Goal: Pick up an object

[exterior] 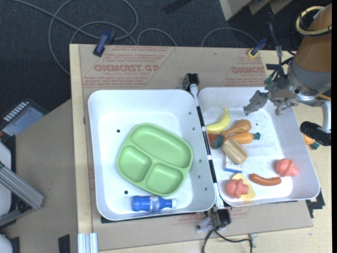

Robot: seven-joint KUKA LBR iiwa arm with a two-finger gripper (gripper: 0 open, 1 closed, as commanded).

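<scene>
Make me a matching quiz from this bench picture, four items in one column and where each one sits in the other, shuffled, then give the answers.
Things:
1. green divided plate
2. blue bottle
3. banana
4. sausage

Places:
A. right bin, near its front edge
B. left bin, at the front, lying on its side
C. right bin, by the divider between the bins, toward the back
D. left bin, in the middle

Pairs: 1-D, 2-B, 3-C, 4-A

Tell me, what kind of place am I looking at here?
Probably a robotics lab test bench. A robot arm's gripper hangs over a white bin of toy food, such as a banana, while loose cables trail across the dark floor behind.
</scene>
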